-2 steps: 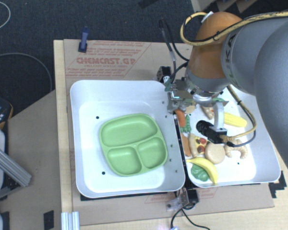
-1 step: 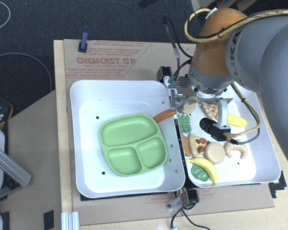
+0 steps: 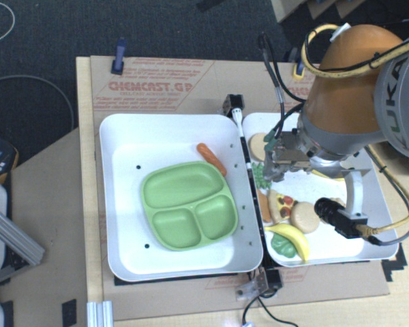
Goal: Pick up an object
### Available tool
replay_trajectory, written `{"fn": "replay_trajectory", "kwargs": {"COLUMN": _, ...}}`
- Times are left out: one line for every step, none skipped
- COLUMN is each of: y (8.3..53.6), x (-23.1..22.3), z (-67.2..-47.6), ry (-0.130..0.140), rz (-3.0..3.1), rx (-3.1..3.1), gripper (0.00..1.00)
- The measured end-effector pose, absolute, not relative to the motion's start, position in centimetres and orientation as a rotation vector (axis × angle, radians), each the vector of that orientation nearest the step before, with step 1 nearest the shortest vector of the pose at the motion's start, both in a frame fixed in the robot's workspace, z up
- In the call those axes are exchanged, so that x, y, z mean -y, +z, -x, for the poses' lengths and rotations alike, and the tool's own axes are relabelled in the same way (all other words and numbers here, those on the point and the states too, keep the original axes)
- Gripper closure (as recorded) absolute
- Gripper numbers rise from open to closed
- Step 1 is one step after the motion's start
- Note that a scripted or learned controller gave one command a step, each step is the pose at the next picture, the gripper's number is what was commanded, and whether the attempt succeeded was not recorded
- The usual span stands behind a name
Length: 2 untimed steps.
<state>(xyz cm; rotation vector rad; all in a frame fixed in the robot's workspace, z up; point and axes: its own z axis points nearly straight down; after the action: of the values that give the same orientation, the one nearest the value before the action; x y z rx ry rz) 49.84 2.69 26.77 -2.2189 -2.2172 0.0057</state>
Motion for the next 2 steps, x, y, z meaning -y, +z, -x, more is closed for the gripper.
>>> {"fn": "replay_trajectory", "kwargs": {"y": 45.2, "x": 2.9, "z": -47.9, "ry": -0.019, "rz": 2.234, "rx": 2.229, "gripper": 1.0}}
{"fn": "replay_trajectory", "kwargs": {"y": 39.0, "x": 8.2, "z": -47.9, "ry": 0.002, "rz": 2.223, "rx": 2.218, "gripper": 1.0}}
